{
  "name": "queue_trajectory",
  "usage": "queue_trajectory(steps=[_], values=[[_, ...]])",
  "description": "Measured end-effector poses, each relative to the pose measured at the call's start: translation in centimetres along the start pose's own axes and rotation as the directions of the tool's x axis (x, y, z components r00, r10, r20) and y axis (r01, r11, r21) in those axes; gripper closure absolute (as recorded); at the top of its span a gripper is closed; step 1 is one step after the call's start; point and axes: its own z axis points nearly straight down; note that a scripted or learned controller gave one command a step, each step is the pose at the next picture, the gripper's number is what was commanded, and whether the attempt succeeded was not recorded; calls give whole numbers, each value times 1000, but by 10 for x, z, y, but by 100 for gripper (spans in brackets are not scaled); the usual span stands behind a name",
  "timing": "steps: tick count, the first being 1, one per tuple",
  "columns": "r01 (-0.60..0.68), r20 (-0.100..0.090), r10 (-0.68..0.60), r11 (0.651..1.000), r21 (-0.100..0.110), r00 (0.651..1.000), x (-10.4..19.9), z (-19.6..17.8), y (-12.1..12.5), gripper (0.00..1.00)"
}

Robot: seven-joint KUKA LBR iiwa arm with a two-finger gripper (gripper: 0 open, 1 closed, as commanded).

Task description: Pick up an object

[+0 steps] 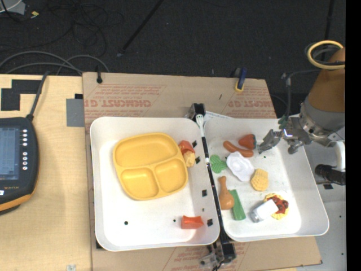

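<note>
My gripper [281, 144] hangs over the right bin [313, 208] near its upper right part, and its two dark fingers stand apart with nothing between them. Left of it lie a brown sausage [237, 147] and a red piece [247, 140]. Below those are a white object [241, 166], a yellow waffle [259, 180], a green leafy piece [218, 164], a drumstick [225, 193], a green stick [237, 205] and a silver can [263, 212] beside a red-yellow toy [278, 204].
The left bin [104, 208] holds a yellow divided plate [150, 165], a red-orange toy [186, 147] with a small yellow piece [190, 160], and an orange block [192, 222]. A control pendant [12, 162] lies at far left. A blue clip [241, 79] sits on the cardboard behind.
</note>
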Motion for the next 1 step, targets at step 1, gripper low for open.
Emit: queue_trajectory(steps=[1], values=[[2,-2,-2,1000,6,1000,0,-7,0,100]])
